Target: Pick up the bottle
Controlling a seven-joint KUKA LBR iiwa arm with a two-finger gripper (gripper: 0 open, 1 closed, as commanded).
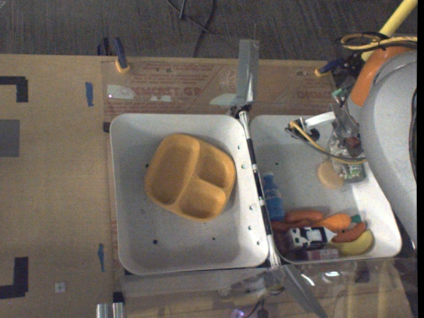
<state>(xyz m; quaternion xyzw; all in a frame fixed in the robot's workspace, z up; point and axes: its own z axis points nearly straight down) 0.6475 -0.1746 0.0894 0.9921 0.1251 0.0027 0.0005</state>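
Observation:
The bottle (270, 192) is small and blue, lying lengthwise against the left wall of the right bin (291, 158). My gripper (347, 167) hangs over the right side of that bin, well to the right of the bottle and apart from it. Beside its tip a tan round disc (328, 175) rests on the bin floor. The grey arm with its orange band (366, 78) comes in from the upper right and covers the bin's right edge.
A yellow-orange divided plate (191, 176) lies in the left bin (132, 230). Toy food is piled along the right bin's front edge: a carrot (338, 221), a banana (358, 244), a sausage (305, 215) and a black-and-white item (310, 236).

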